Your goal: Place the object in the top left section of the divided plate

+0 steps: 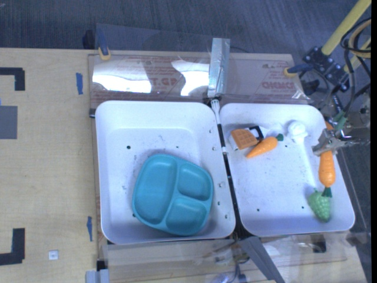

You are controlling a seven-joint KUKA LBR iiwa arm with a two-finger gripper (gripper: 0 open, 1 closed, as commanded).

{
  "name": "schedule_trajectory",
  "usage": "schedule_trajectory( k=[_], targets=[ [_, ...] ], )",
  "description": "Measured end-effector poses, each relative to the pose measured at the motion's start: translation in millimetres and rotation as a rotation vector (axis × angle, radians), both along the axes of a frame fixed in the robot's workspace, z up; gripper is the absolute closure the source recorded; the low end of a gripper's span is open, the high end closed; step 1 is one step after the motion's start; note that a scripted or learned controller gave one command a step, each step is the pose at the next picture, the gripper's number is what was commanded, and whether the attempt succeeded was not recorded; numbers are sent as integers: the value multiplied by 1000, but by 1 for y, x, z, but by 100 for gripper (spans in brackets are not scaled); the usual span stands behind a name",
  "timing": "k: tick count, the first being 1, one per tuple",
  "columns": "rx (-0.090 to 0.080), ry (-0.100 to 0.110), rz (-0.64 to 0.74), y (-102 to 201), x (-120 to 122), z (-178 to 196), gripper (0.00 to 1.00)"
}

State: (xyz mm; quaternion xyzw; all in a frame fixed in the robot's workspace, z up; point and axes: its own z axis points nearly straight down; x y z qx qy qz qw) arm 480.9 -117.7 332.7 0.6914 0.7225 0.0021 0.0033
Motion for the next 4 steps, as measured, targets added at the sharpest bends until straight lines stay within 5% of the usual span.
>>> schedule_trajectory(
  k=[1, 2, 3, 4],
  targets=[
    [3, 16, 69, 54, 41, -95, 100],
    [3, 13, -47, 50, 63, -137, 100],
    [3, 12, 60, 119, 51, -149, 100],
    [2, 9, -41, 105, -2, -118, 100]
  ],
)
